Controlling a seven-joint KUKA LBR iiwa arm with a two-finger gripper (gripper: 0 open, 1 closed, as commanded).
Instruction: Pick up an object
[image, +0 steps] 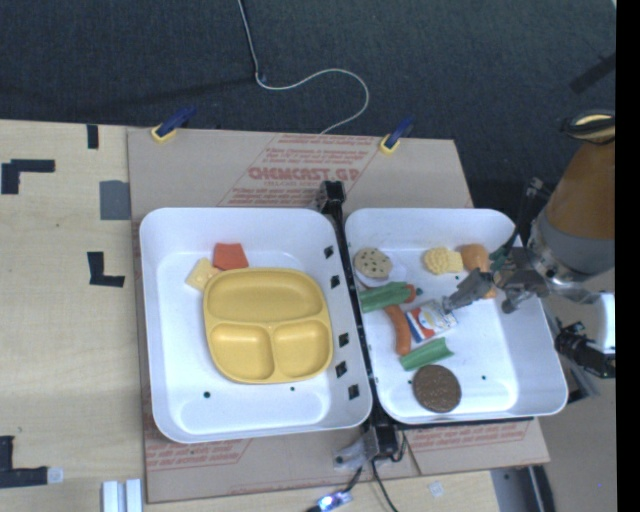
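Where cardboard (290, 175) covers the bench | dark carpet (120, 55) behind | fingers (462, 296) state unclear

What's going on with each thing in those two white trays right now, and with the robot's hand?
Yellow divided plate: flat in the left bin.
Orange block: beside the plate.
Yellow block: touching the plate's rim.
Cookie: flat in the right bin.
Brown disc: flat, near the front edge.
Green pieces: lying flat.
Tool: low over the right bin's middle, grip unclear.
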